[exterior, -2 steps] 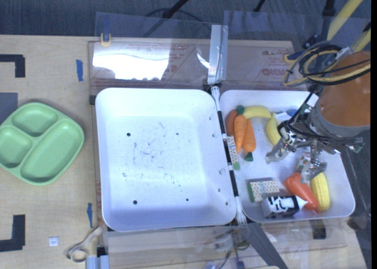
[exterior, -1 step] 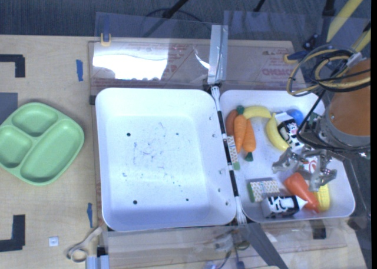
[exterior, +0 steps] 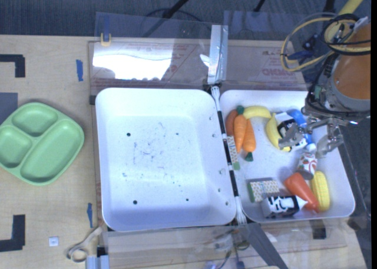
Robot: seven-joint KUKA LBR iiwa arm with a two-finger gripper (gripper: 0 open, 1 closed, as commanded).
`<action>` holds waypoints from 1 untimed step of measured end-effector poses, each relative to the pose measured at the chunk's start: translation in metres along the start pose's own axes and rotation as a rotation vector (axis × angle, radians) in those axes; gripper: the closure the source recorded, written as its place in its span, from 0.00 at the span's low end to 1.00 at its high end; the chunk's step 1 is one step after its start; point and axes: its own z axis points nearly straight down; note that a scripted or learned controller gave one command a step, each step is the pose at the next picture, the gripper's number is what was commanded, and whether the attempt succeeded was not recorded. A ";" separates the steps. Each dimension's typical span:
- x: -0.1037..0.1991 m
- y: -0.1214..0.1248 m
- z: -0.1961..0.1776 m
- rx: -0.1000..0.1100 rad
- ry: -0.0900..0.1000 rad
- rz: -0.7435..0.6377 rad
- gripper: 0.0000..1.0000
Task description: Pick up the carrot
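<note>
The carrot lies at the right bin's left wall, beside a banana. Well to its right, the gripper hangs over the bin's middle, fingers spread apart with nothing between them, above a small blue-and-white toy.

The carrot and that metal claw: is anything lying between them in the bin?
Yes. In the camera view a yellow banana curves between the carrot at the right bin's left wall and the claw farther right.
</note>
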 end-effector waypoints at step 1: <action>0.018 -0.027 -0.102 -0.001 0.000 -0.203 0.00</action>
